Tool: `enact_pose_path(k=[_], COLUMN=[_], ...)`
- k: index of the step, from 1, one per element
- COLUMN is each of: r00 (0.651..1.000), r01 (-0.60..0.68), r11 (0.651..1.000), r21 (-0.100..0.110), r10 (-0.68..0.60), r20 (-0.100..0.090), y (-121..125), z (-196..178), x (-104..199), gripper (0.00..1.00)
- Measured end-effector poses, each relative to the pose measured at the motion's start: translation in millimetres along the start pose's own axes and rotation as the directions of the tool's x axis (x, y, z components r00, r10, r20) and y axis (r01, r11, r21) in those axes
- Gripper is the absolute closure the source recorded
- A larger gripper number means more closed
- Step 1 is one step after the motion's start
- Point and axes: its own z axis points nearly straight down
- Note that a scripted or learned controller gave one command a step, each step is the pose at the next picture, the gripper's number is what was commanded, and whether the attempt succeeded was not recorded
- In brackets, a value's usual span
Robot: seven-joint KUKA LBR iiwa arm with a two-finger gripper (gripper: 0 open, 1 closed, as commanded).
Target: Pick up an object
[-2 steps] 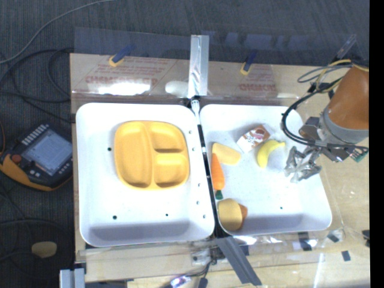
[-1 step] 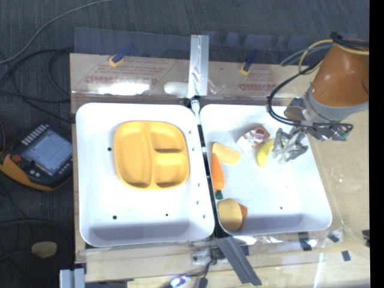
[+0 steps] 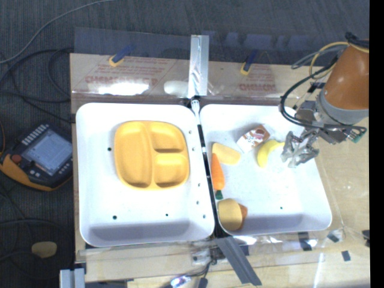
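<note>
My gripper hangs low over the right bin, near its right wall. Just to its left lies a yellow lemon-like fruit, very close to the gripper; whether they touch is unclear. Further left sit a white and brown packet, a pale yellow wedge and an orange carrot along the bin's left wall. A tan rounded piece rests in the near left corner.
The left bin bears a yellow divided plate. A metal divider post stands at the back between the bins. Cables loop above the arm's wrist. A handheld pendant lies off the bench at far left.
</note>
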Motion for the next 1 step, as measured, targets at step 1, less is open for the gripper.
enact_pose_path(k=[1], r00=[1.0], r01=[0.001], r11=[1.0], r21=[-0.001], r10=[-0.001], r20=[0.001], y=[0.3], z=[0.1], x=[-0.6], gripper=[0.0])
